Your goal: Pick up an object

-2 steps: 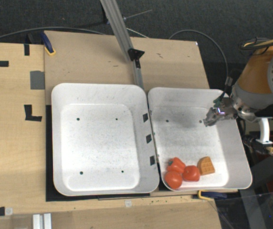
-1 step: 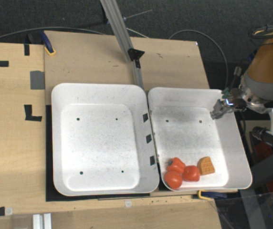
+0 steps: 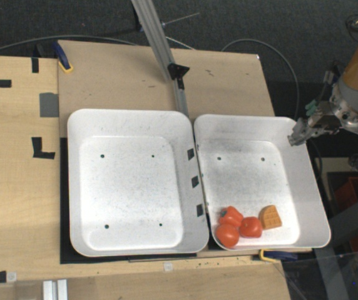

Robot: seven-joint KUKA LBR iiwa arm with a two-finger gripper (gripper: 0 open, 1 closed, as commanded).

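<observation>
Here, two shallow white plastic bins are seen side by side on a pale wooden bench (image 3: 122, 74), their rounded rims touching along the middle. The left white bin (image 3: 79, 167) is speckled with fine dark flecks across its smooth floor, and four small dark dots are marked near the floor's corners. A slim grey metal rail (image 3: 157, 36) is slanted down from the top edge toward the seam between the bins, with a black clamp fixed near its lower end. The right white bin (image 3: 304, 186) is similarly flecked. Near its front edge, three rounded glossy red-orange pieces (image 3: 236, 225) are clustered together, touching one another; just beside them, toward the front right corner, a small tan waffle-textured block (image 3: 270, 217) is set, touching the nearest red piece or nearly so. At the back right corner of this bin, the grey two-finger gripper (image 3: 298, 136) is positioned over the rim, well apart from the objects. How far it is opened cannot be told, and nothing is seen held in it.
</observation>
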